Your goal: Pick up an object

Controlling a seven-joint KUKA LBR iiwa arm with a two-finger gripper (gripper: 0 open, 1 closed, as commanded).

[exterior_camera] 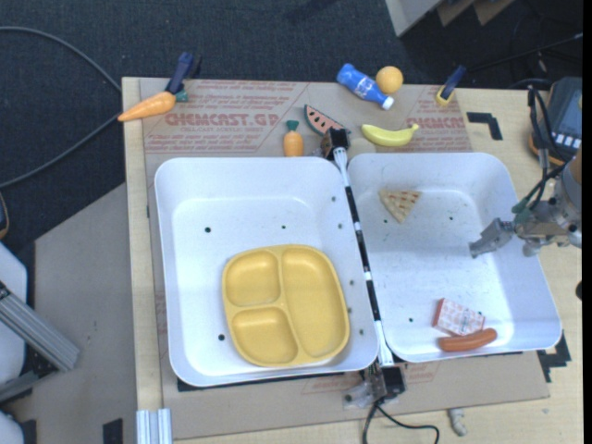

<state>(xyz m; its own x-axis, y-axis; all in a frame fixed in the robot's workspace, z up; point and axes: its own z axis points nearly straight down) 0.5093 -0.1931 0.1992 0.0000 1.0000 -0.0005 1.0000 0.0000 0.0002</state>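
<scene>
A yellow divided plate (285,303) is seen in the left bin (185,211). In the right bin (435,169) a tan wedge (400,203), a small packet (458,317) and a sausage (467,341) lie unlifted; nothing is yet picked. The gripper (487,241) is poised at the right wall, nothing visibly held; its fingers' state cannot be told

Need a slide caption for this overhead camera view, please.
Gripper over the right bin holding waffle, sausage; yellow tray in left bin.

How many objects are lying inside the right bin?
3: a waffle piece near its back, a small packet and a sausage at its front. The claw may hide more.
</scene>
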